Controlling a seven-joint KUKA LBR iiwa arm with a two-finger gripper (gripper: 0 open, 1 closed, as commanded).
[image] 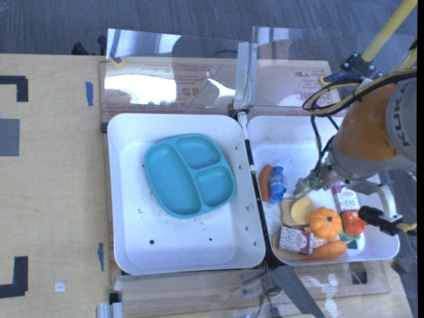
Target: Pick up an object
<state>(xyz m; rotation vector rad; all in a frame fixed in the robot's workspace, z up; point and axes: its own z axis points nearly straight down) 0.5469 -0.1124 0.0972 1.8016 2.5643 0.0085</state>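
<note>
White bins side by side: left bin [126,244] holds a blue divided plate [190,174]; right bin [384,247] holds a heap of toy food.

Taking the orange pumpkin [325,222] as landmark: yellow piece [301,209] just left of it, printed carton [295,240] and carrot [329,249] below, red piece [353,224] right, blue bottle [277,183] and orange sausage [265,181] up-left. Carton print unreadable. Arm casing [404,121] shows "KU". Gripper [310,182] hangs just above-left of pumpkin, over the yellow piece; finger spread cannot be judged.
</note>
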